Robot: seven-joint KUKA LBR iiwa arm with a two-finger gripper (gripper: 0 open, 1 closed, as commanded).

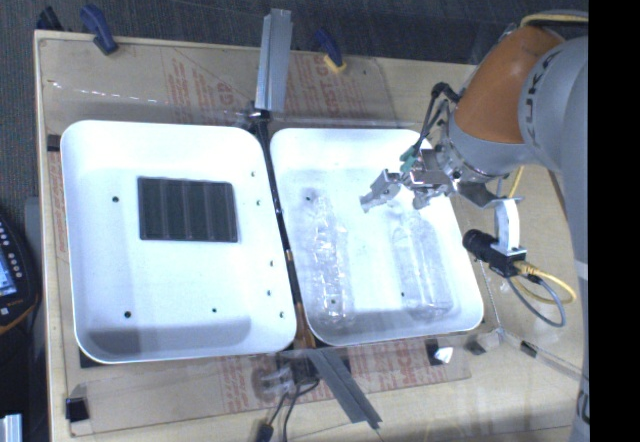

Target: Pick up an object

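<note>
**A:** Where's the gripper (400, 192)?

**B:** Over the right bin (345, 144), upper half, toward its right wall. The arm (520, 100) comes in from the right, orange band above the wrist. Two grey fingers (378, 192) are splayed apart, the jaws clearly open, with nothing between them.

**A:** Targets?

**B:** Two clear plastic bottles lying flat in the right bin. The left bottle (326, 255) has its long axis running top to bottom of the frame, tilted slightly, with the lower end drifting right. The dark cap end appears to point to the far wall, though that's hard to confirm through the glare. The right bottle (418, 265) lies roughly parallel, near the bin's right wall, with its upper end just below the fingers. I can't tell which end is its neck.

**A:** Contact?

**B:** Can't tell. The gripper sits just above the right bottle's top end in the frame, and the height isn't readable.

**A:** Left bin (90, 230)?

**B:** A dark ribbed rectangular panel (187, 210), lying flat, long axis left to right, in the upper middle.
</note>
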